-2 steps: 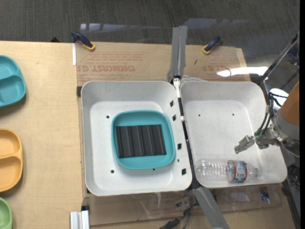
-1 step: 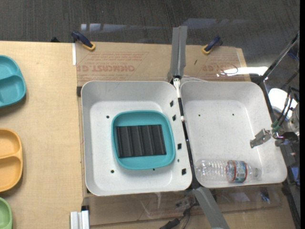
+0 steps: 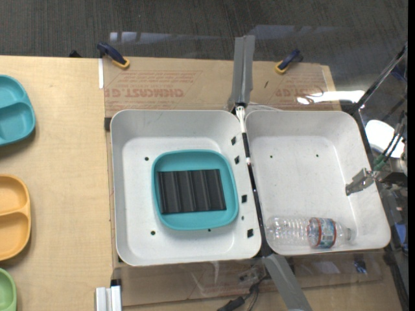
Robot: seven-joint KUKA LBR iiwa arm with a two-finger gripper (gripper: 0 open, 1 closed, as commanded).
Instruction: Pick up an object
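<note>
Evidently nothing is grasped yet — one bottle waits in the right bin.

One clear plastic bottle lies on its side against the near wall of the right bin; one teal tray sits centred in the left bin. Gripper hangs at the right wall, apart from the bottle — whether its fingers are spread, I cannot tell.

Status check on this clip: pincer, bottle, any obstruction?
Pincer at right bin's right edge, nothing seen in it. Bottle lying flat along near wall, apart from pincer. Nothing between them.
</note>
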